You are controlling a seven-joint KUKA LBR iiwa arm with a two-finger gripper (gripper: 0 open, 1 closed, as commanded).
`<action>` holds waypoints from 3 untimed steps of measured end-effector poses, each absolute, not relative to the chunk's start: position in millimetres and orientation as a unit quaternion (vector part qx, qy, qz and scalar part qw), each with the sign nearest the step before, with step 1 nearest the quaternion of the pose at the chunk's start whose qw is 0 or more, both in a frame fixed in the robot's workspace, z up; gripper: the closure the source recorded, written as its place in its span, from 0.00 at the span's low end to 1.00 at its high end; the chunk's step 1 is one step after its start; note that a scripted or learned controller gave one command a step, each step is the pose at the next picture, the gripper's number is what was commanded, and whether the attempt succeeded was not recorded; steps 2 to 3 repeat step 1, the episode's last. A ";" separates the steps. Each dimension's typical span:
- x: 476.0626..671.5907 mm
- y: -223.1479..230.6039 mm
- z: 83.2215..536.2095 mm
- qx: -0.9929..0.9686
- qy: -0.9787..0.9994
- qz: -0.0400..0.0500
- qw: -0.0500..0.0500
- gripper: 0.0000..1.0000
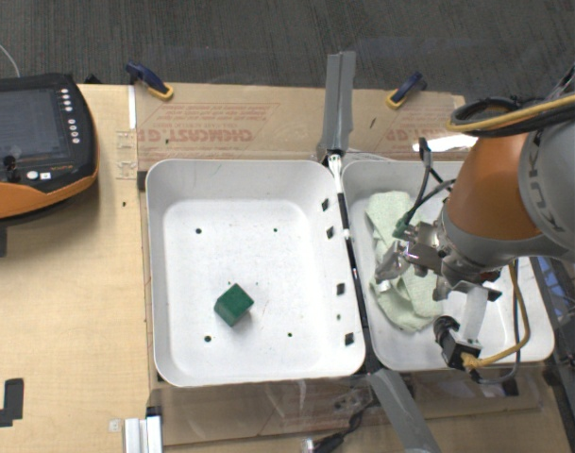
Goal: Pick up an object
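Note:
A small green cube lies in the left white bin, towards its front middle. A crumpled pale green and white cloth lies in the right white bin, against its left wall. My gripper is down in the right bin, right over the cloth's middle, with the grey and orange arm covering much of that bin. The part of the cloth under the gripper is hidden.
A grey divider bar runs between the bins at the back. A teach pendant lies on the bench at the far left. Two clamps hold the cardboard at the back edge.

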State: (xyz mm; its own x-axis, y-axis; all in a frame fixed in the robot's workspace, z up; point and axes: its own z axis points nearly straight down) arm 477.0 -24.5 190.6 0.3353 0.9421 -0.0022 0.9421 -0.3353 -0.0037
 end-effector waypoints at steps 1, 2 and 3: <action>477.1 -24.5 190.6 -0.817 -0.577 0.002 0.001 0.00; 477.1 -24.5 190.6 -0.817 -0.577 0.002 0.001 0.00; 477.1 -24.5 190.6 -0.817 -0.577 0.002 0.001 0.00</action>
